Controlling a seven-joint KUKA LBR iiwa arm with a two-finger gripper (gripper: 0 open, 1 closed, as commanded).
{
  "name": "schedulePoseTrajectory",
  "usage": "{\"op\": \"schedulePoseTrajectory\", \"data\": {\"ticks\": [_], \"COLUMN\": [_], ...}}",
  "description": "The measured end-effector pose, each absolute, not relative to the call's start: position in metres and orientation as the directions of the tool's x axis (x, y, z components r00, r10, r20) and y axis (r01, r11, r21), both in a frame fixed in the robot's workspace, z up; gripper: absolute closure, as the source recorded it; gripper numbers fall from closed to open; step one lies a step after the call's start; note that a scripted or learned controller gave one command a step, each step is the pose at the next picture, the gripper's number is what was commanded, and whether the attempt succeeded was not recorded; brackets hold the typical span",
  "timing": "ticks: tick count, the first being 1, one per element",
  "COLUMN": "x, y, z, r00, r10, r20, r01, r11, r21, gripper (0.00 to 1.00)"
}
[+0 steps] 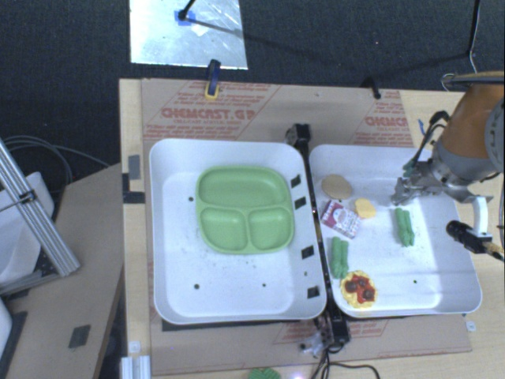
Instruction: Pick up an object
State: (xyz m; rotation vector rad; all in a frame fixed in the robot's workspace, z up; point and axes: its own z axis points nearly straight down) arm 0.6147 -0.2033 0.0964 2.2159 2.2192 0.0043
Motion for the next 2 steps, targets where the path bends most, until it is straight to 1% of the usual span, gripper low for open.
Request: {"op": "schedulePoseTrajectory", "data": {"ticks": [1,2], "x": [0.615,0.556], "y": [-0.203,-0.207], "z": [0.096,0.083], "r00": [-0.001,0.002], "r10": [1.0,1.0], "r20": [-0.001,0.001], "r01": [1.0,1.0], "r11": [0.001,-0.002], "r21": [0.005,-0.004], "gripper": [0.0,0.0]}}
